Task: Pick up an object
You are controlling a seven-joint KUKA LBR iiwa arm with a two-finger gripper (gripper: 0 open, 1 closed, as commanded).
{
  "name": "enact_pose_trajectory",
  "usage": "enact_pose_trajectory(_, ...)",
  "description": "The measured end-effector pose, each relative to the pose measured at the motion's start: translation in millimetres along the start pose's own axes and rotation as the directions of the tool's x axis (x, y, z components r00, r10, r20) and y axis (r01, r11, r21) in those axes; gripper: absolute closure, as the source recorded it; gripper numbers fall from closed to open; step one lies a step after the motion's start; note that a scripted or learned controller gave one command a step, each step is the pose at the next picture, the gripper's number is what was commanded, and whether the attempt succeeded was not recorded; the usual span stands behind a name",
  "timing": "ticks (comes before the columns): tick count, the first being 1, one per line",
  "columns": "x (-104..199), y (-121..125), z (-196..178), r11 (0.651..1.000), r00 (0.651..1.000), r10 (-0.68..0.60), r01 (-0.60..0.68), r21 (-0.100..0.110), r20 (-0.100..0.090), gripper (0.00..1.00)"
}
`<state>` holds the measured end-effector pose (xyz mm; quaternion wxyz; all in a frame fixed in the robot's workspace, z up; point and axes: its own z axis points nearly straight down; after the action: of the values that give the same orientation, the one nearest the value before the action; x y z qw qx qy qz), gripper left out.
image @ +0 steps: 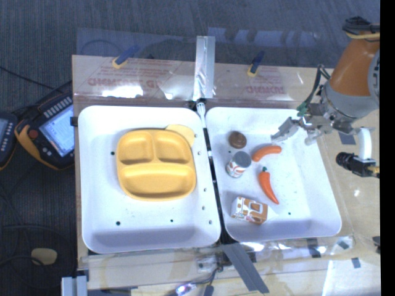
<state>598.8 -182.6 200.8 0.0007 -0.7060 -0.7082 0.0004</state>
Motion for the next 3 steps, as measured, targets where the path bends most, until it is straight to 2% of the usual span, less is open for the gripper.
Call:
enact_pose_trajectory(1, 34, -29, 112, 1.0, 1.0, -0.021, 0.021, -0.011, 0.004, 0.0)
enact_pose_trajectory(2, -5, -18, 112, 0.999, 0.999, -0.041, 0.041, -0.012, 0.004, 0.0)
enact_pose_trajectory(3, 22, -75, 111, 0.988, 0.988, -0.156, 0.156, -0.013, 0.008, 0.0)
